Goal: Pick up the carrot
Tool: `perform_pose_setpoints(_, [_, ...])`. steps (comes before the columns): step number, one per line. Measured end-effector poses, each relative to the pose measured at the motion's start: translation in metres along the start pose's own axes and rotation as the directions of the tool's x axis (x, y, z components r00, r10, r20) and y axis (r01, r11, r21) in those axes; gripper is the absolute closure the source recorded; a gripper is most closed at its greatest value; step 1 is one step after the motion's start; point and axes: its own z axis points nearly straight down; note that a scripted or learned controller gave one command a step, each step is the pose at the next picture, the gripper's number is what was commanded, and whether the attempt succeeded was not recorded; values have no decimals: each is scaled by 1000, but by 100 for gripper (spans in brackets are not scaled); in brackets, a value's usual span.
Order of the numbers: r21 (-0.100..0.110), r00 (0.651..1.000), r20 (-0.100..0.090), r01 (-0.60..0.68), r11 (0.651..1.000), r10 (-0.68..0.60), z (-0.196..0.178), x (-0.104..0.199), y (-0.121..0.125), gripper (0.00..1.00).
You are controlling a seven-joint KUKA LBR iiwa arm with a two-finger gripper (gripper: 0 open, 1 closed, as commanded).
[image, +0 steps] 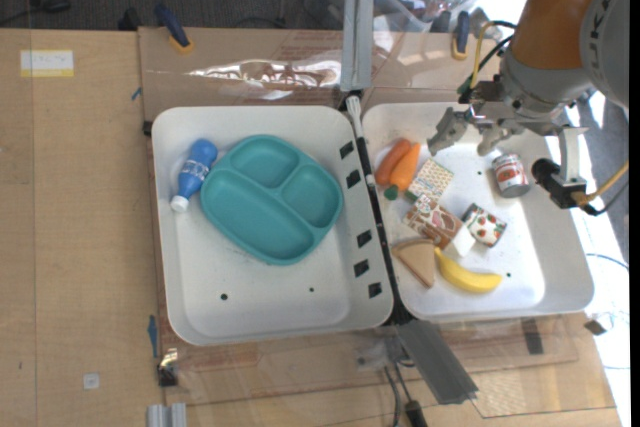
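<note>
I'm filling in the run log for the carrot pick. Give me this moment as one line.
phase: approach | gripper: open, above right bin, holding nothing | carrot: lying at bin's left edge, untouched

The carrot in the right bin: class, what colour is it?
Orange, with a green tip; the carrot shows in the camera view, near the bin's left wall.

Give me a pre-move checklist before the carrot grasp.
1. Carrot visible in the right bin, near its left wall: ok.
2. Gripper over the carrot: not ok, it sits to the carrot's right.
3. Jaws spread: ok, nothing between them.
4. Space around the carrot: not ok, patterned box lies against it.
5. Can away from the carrot: ok.
</note>
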Motion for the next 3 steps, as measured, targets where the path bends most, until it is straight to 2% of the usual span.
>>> perform_pose_setpoints(1, [-7, 999, 1, -38, 999, 38, 110, -1, 31, 0])
perform_pose_setpoints(2, [-11, 999, 3, -37, 999, 37, 98, -1, 32, 100])
perform_pose_setpoints(3, [-10, 999, 3, -37, 999, 37, 99, -1, 32, 0])
